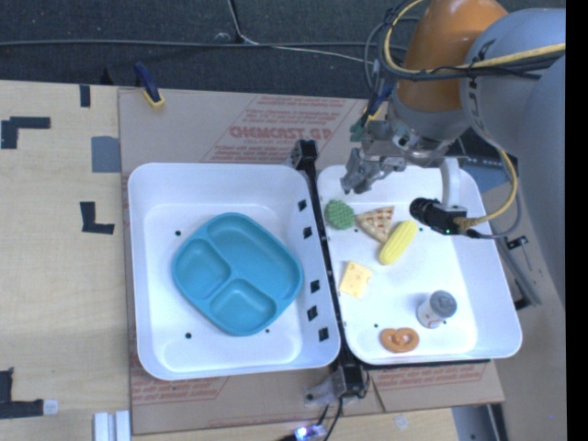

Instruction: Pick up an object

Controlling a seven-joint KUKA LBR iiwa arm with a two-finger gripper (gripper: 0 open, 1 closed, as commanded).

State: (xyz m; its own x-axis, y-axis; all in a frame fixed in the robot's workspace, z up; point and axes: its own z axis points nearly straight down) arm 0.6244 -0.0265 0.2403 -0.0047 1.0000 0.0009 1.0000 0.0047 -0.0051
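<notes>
- The grey arm with its orange band (pixel 447 39) reaches in from the right, and its hand (pixel 361 175) hangs over the far left part of the right shallow white bin (pixel 485 288).
- The hand's dark fingers point down and to the left; the view does not let one tell whether they stand wide or narrow, and nothing can be seen between them.
- Just below the hand lies a small green bumpy round toy (pixel 340 213), close to the divider between the two bins.
- Beside it to the right lies a tan triangular pizza-slice toy (pixel 376 221), touching or nearly touching a yellow corn-cob toy (pixel 398 242) that lies at a slant.
- A yellow wedge of toy cheese (pixel 356 279) sits nearer the middle of the right bin, apart from the others.
- Toward the near edge of that bin lies a small grey round can-like object (pixel 437 308) and, just in front of it, an orange-brown pretzel toy (pixel 399 340).
- The left shallow white bin (pixel 152 274) holds a blue plastic tray with three compartments (pixel 237 273), lying flat and turned at an angle.
- Both bins rest on a brown cardboard sheet (pixel 230 127) spread over the pale wooden worktop (pixel 46 255).
</notes>
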